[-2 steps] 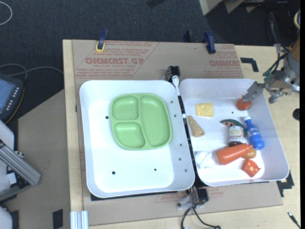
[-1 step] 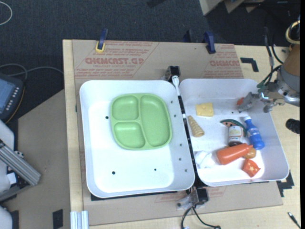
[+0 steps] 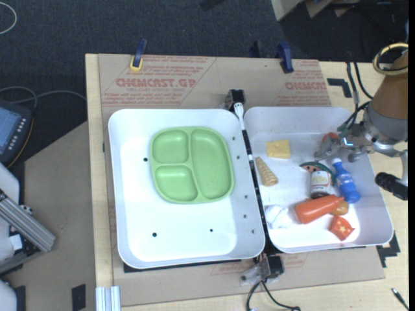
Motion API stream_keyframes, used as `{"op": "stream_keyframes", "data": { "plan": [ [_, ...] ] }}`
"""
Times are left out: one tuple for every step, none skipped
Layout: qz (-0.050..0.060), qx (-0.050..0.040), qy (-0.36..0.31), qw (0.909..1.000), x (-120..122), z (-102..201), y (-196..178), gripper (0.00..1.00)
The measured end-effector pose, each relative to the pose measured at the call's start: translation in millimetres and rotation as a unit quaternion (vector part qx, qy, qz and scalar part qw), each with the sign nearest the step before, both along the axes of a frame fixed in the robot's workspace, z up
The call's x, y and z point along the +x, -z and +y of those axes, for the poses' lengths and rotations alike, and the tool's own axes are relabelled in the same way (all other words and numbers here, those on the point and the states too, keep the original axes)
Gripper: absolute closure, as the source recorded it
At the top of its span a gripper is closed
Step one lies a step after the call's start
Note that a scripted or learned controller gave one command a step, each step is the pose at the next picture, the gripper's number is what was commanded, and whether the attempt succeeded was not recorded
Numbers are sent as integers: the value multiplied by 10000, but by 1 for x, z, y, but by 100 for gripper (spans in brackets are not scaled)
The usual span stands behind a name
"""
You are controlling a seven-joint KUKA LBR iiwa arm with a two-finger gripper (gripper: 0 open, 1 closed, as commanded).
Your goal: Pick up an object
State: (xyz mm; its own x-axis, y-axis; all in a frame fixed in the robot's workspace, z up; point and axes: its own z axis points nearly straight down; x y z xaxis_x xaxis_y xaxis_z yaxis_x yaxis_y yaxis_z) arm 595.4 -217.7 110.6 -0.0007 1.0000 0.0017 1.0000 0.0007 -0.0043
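green tray (image 3: 192, 164) in left bin (image 3: 130, 193), gripper (image 3: 338, 145) perhaps open

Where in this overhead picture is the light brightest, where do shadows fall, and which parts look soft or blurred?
Camera view: light is even and brightest on the left bin, whose white floor nearly washes out; the green plate casts a faint shadow; the dark floor behind the bench stays dim; the pincer over the right bin looks soft, and the small toys beneath it lack crisp detail.

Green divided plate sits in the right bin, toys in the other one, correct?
Not quite. The camera view shows the green divided plate in the left bin; the toys, such as the carrot and cheese wedge, lie in the right bin.
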Motion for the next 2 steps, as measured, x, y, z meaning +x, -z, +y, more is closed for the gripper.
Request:
{"op": "stream_keyframes", "data": {
  "plan": [
    [-15,25,-14,10000,2,4,26,0],
    [-31,3,-12,10000,2,3,15,100]
  ]
}}
